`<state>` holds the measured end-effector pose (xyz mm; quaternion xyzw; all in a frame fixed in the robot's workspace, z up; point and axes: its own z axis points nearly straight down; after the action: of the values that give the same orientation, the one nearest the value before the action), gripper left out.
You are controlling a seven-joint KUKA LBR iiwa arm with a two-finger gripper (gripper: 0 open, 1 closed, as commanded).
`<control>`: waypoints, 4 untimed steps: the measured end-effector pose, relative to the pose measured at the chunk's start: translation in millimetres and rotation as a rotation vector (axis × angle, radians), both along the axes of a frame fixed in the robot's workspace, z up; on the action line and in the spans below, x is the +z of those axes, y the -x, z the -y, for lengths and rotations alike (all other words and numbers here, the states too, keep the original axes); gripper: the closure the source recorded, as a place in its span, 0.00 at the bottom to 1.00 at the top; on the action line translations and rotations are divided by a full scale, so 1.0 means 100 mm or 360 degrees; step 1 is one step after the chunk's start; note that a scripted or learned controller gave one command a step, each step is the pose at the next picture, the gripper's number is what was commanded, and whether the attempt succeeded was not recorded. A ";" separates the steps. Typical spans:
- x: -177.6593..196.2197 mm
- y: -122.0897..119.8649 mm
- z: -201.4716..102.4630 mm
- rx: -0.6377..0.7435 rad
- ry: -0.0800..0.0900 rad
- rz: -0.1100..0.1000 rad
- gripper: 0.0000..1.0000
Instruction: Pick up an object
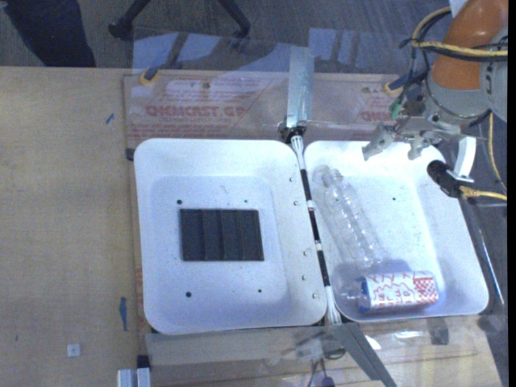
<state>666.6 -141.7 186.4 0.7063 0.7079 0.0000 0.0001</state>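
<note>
Where the arm (472, 31) comes in at the upper right, its grey body and orange band run off the frame edge, and yellow cables loop across it, so much of the wrist is hard to read. The jaws (403, 143) hang over the far edge of the right bin (451, 240), near its back right corner; two pale metal fingers (377, 146) splay outward and look parted fairly wide, with only white bin floor showing between them. They hold nothing and touch neither object.

A clear bottle (348, 220) lies on its side in the right bin, running from near the back left toward the front; being see-through against white, its outline is faint and its lower end blurs into the glare. Just beside that end, along the front wall, lies a can (399, 290) with a red and white print and a blue end; the lettering is too small to make out. Can and bottle appear to touch, though I cannot be sure.

The left bin (161, 176) holds a dark ribbed slab (222, 234), flat in the middle. Both bins sit on a tan desk (56, 216)
</note>
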 end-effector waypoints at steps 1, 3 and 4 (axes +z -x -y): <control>-0.17 0.45 0.05 -0.0189 -0.0001 -0.0003 0.00; -0.98 1.30 0.00 -0.0014 0.0002 0.0012 0.00; -0.60 1.88 0.22 -0.0086 -0.0003 -0.0003 0.00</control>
<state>479.0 -163.4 126.3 0.7253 0.6884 -0.0002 -0.0013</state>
